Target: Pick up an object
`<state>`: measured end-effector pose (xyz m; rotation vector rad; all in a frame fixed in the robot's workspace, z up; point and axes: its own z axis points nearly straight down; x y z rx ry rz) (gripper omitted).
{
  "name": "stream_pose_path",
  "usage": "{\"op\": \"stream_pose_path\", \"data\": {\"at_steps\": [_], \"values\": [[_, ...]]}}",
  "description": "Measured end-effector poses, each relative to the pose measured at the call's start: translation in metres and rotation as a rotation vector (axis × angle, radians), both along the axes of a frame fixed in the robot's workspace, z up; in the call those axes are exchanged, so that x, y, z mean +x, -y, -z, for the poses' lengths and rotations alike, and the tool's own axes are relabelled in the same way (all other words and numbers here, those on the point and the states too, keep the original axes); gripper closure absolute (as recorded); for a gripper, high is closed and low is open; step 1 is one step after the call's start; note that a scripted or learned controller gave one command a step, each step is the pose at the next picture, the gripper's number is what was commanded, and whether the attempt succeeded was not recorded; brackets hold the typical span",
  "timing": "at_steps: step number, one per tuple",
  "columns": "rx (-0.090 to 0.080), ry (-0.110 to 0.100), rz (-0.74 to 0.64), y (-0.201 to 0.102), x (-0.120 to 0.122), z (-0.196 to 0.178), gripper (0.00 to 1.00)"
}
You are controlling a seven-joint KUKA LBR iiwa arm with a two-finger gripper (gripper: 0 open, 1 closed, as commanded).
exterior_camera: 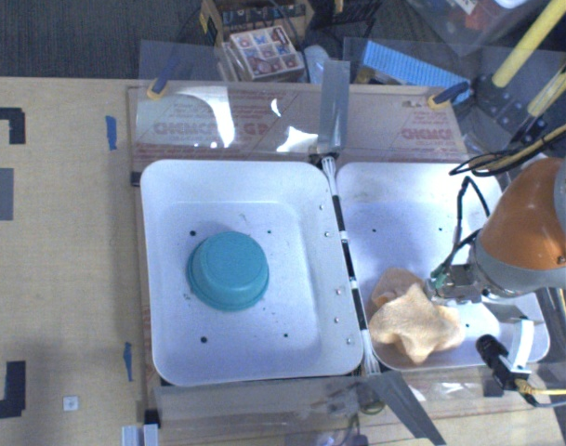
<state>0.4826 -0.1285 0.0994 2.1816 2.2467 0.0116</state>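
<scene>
A teal upturned bowl [229, 269] sits in the middle of the left bin [171, 193]. A crumpled tan cloth [411, 323] lies at the front left of the right bin [394, 203]. The arm with its orange band [533, 226] reaches in from the right, and my gripper [447, 286] hangs low at the cloth's upper right edge, touching or just above it. The wrist body hides the fingertips.
A metal divider rail [343, 249] runs between the two bins. Clear plastic walls [301, 124] stand behind them. Black cables [468, 212] trail along the arm over the right bin. Clutter lies beyond the bench at the top.
</scene>
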Motion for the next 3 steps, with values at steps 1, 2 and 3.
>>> {"op": "stream_pose_path", "data": {"at_steps": [1, 2, 3], "values": [[0.000, 0.000, 0.000, 0.0001, 0.0000, 0.0000, 0.00], [-0.002, 0.002, 0.003, 0.0012, 0.0002, -0.0096, 1.00], [-0.002, 0.002, 0.003, 0.0012, 0.0002, -0.0096, 0.00]]}}
